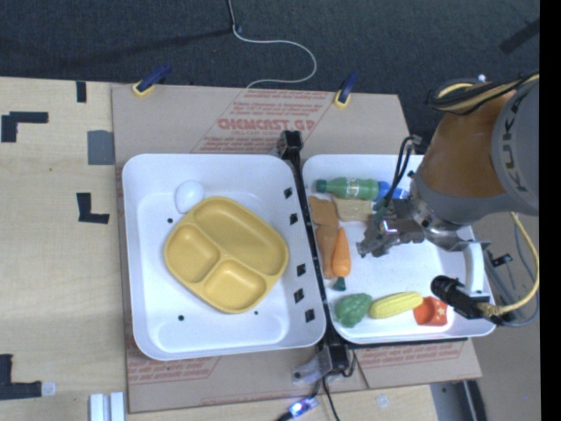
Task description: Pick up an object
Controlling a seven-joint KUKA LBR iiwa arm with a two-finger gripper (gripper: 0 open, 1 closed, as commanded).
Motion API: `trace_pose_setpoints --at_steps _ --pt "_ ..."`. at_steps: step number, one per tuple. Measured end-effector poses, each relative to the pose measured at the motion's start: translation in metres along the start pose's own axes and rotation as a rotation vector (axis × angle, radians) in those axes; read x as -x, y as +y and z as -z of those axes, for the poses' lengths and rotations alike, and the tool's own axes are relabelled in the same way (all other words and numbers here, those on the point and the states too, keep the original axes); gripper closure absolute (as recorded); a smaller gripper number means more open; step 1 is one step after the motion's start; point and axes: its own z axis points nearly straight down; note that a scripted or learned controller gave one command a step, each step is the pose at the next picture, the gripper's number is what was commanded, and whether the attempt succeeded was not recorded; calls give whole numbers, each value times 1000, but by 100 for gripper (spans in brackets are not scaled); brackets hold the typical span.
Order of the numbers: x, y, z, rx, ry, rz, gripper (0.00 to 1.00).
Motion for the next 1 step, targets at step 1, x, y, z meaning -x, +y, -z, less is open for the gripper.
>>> trace_pose_setpoints --at_steps 1 --pt "-4 4 0 3 0 2 100"
